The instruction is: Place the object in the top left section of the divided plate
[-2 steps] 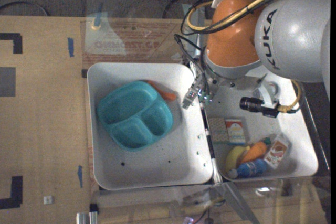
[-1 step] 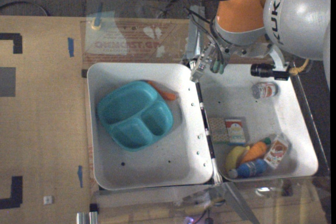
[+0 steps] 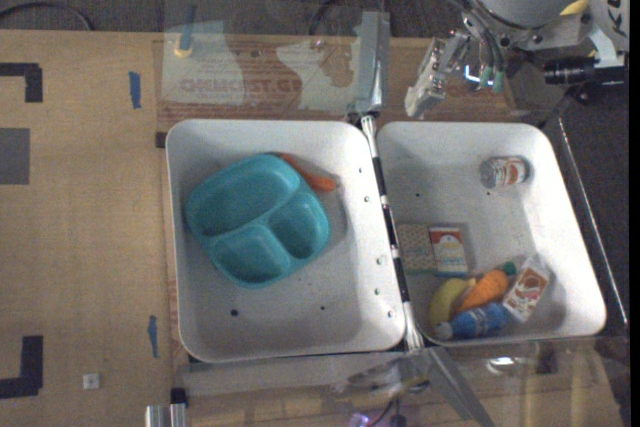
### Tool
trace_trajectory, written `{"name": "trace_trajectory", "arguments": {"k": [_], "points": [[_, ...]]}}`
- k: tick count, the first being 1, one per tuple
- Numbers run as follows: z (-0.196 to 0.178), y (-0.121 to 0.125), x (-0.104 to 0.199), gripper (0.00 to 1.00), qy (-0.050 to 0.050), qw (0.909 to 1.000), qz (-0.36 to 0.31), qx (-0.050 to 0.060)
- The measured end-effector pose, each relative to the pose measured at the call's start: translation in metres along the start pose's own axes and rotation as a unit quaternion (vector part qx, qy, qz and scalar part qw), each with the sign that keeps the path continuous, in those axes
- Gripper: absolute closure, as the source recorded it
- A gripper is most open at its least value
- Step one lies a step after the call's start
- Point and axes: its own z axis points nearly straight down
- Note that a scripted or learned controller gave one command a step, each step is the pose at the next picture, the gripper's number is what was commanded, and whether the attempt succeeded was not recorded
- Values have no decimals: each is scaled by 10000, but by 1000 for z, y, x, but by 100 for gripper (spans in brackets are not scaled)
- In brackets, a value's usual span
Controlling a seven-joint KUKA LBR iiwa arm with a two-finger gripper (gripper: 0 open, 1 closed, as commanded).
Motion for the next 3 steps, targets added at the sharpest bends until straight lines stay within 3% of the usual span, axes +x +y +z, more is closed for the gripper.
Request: {"name": "trace_trajectory", "arguments": {"k": [1, 2, 3], "points": [[47, -3, 32, 100, 24, 9983, -584, 4], [90, 6, 108, 100, 27, 9970, -768, 2], [124, 45, 145, 100, 37, 9827, -1854, -3]]}}
